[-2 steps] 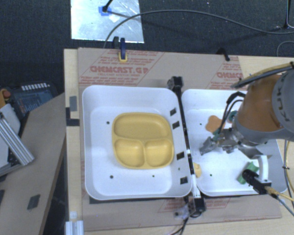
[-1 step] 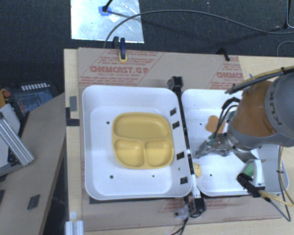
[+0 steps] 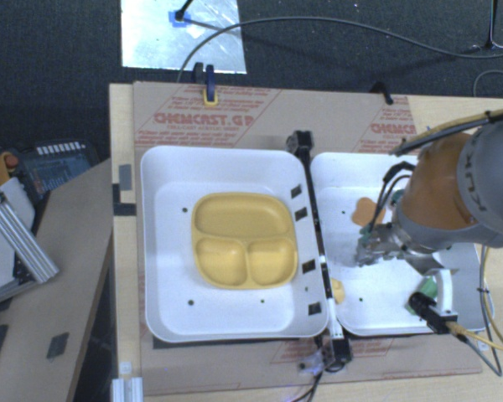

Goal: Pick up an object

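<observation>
The grey arm with its orange band (image 3: 440,182) reaches over the right bin (image 3: 344,182), and my gripper (image 3: 370,248) is low above that bin's floor near its middle. A flat orange piece (image 3: 365,211) lies on the bin floor just behind the gripper, partly hidden by the wrist. A small yellow object (image 3: 338,291) rests at the right bin's front left corner, against the divider. A green object (image 3: 427,289) shows at the bin's front right, partly under the arm. Nothing visible sits between the gripper's fingers.
The left bin (image 3: 163,224) holds a yellow three-compartment plate (image 3: 243,241) near its middle. A black divider strip (image 3: 312,224) runs between the two bins. Cables trail over the right bin's front right edge (image 3: 461,329).
</observation>
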